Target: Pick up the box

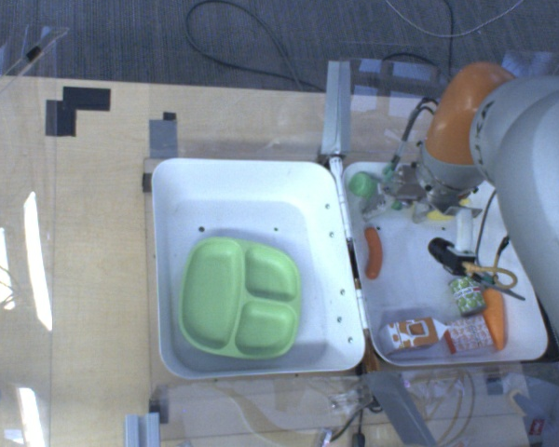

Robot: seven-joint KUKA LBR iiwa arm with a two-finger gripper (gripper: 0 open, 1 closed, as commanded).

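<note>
Arm (531, 156): grey, orange band, reaches in from the right, bent down over the right bin's far end.
Left bin (214, 180): holds a green divided plate (240, 298).
Right bin (405, 254): holds the box, a sausage (374, 251), a carrot (495, 317).
Box (415, 333): lies flat at the near edge, long axis left-right, slightly tilted.
Gripper (401, 194): low near the far-left corner, well apart from the box; open or closed, I cannot tell.
</note>
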